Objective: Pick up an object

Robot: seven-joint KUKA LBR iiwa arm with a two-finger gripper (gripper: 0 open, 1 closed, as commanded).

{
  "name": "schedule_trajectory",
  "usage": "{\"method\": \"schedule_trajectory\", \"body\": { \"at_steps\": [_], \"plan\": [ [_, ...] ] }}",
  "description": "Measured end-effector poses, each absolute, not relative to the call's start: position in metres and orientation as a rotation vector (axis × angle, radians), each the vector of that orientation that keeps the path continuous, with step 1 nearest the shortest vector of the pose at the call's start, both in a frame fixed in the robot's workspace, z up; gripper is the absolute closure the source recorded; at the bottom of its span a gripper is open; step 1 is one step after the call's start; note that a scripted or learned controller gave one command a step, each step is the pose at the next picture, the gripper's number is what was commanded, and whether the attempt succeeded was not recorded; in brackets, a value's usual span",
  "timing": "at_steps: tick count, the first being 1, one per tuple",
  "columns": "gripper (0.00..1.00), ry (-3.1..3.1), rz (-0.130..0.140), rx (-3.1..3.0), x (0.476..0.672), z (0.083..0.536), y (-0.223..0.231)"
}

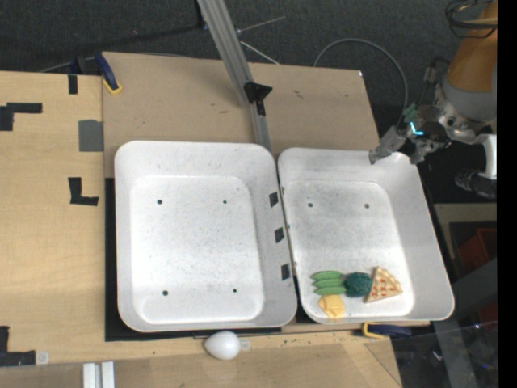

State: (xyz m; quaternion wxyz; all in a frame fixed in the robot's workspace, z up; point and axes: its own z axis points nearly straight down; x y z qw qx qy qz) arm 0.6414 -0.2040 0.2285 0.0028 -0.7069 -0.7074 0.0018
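The hand (389,147) is held over the far rim of the right bin (420,208); how open it is cannot be told. The toy foods — pizza slice (383,285), green pods (327,280) — are gathered at the near wall, well apart from it, so a long reach is needed.

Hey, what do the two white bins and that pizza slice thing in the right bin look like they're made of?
The two bins, left bin and right bin, look like molded plastic: white, matte with a slight sheen, rounded rims, dark speckling from wear. The pizza slice looks like a toy, probably plastic or rubber, with flat bright colors; too small to be sure.
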Motion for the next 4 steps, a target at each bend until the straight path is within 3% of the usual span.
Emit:
{"method": "schedule_trajectory", "body": {
  "at_steps": [1, 3, 4],
  "plan": [
    [0.0, -2.224, 0.003, -2.218, 0.642, 0.232, -0.204],
    [0.0, -2.22, 0.008, -2.216, 0.65, 0.121, -0.209],
    [0.0, -2.223, 0.006, -2.217, 0.649, 0.086, -0.208]
  ]
}}
